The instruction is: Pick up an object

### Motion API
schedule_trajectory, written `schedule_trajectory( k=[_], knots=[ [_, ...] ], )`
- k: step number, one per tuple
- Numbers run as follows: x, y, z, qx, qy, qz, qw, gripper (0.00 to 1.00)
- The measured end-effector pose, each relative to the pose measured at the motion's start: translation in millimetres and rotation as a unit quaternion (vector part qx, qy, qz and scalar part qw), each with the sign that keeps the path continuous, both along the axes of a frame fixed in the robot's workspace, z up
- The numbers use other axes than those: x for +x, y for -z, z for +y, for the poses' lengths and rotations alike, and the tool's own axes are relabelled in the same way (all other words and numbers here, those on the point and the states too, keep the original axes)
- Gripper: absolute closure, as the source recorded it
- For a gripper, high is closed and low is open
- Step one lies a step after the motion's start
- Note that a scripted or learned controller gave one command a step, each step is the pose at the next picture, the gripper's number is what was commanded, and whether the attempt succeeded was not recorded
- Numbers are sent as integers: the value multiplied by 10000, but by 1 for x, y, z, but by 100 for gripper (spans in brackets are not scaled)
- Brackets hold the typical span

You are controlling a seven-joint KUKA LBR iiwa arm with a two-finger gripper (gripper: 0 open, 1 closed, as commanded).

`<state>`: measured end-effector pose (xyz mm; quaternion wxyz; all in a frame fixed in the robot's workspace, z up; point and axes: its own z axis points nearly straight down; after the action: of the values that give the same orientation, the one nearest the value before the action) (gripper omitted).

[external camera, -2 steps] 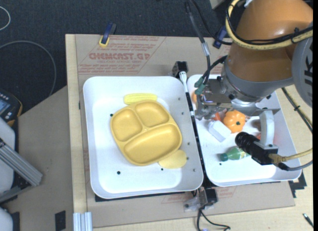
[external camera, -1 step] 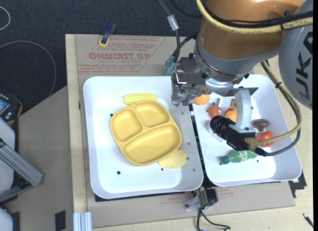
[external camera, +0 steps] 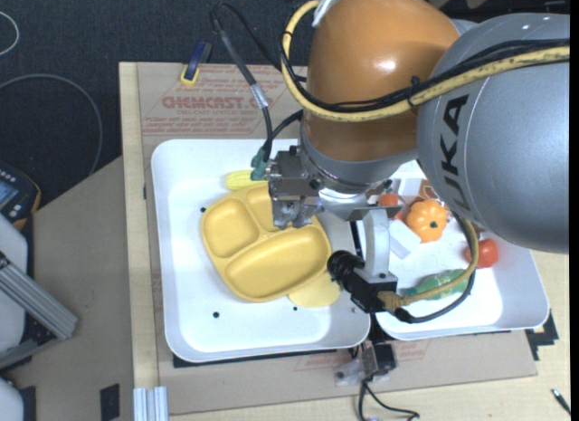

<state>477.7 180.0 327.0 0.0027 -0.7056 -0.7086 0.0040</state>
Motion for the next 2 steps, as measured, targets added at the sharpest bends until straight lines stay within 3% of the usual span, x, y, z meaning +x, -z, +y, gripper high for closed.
schedule_trajectory(
  k=[1, 2],
  knots=[
    [0, 48, 38, 0, 0, -4, 10000, 100],
    [19, -85, 45, 46, 7, -129, 9999, 100]
  ],
)
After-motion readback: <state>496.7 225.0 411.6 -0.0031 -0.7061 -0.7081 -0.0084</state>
